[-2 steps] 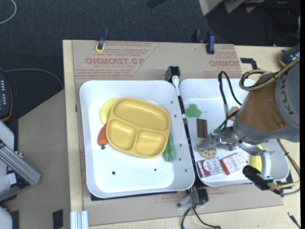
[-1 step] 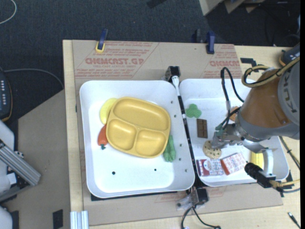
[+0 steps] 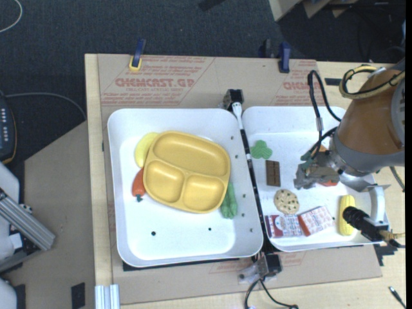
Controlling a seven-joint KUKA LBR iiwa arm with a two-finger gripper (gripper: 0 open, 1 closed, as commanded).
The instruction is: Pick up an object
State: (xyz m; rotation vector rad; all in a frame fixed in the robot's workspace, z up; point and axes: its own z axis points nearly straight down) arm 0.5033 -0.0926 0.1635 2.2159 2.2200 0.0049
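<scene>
Over the right bin [image 3: 283,118] the claw [image 3: 313,174] hangs low at about three o'clock from the chocolate bar [image 3: 273,172]. I can't tell how wide it stands, or whether it touches anything. A cookie [image 3: 286,201] lies at its seven o'clock, with a red-and-white packet [image 3: 300,223] just below. The left bin [image 3: 122,172] carries a yellow divided tray [image 3: 185,171].

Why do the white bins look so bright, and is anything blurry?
In the camera view, even overhead light washes out the left bin and right bin, leaving only faint shadows beside the yellow tray; the claw looks soft and smeared, while the cookie stays fairly crisp.
</scene>
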